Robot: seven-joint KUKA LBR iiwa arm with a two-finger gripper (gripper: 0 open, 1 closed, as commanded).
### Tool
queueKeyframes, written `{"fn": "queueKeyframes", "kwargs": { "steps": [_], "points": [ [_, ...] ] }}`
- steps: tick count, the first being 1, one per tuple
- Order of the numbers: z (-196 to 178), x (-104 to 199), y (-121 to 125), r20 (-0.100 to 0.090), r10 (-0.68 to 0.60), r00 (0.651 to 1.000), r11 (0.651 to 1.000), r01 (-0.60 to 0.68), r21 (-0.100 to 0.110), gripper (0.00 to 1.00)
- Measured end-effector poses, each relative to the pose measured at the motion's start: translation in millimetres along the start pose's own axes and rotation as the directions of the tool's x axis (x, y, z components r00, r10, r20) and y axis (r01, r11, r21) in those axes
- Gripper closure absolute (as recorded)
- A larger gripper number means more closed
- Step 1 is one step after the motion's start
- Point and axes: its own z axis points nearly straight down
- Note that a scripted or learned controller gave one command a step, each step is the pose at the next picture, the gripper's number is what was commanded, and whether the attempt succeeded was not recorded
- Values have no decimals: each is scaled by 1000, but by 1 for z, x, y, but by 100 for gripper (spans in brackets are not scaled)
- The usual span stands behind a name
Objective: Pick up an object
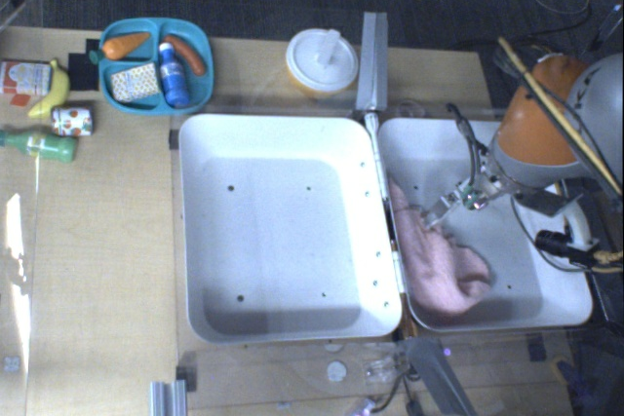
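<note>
A single fixed camera looks down from above the bench [97, 307] at a slant, far enough back to take in both white bins [283, 326] side by side. The arm [546, 127] enters from the frame's right, and dark floor crosses the top.

A teal divided plate [200, 63] sits on the tabletop [88, 287], just beyond the far left corner of the left white bin [278, 229]. Its compartments hold an orange carrot-like piece [127, 45], a blue bottle [173, 75], a reddish sausage-like piece [192, 56] and a pale patterned square [133, 83]. Left of the plate lie a yellow banana [54, 91], a small red-and-white carton [23, 77], a small printed can [71, 121] and a green bottle [39, 145] on its side. Right of the plate, near the bin's far edge, stands a white lidded cup [322, 61] over a yellow base.
</note>
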Motion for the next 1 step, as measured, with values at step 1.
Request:
{"fn": "queueKeyframes", "kwargs": {
  "steps": [1],
  "points": [
    [-1, 25, -61, 1, -18, 1000, 1000, 18, -1, 0]
  ]
}}
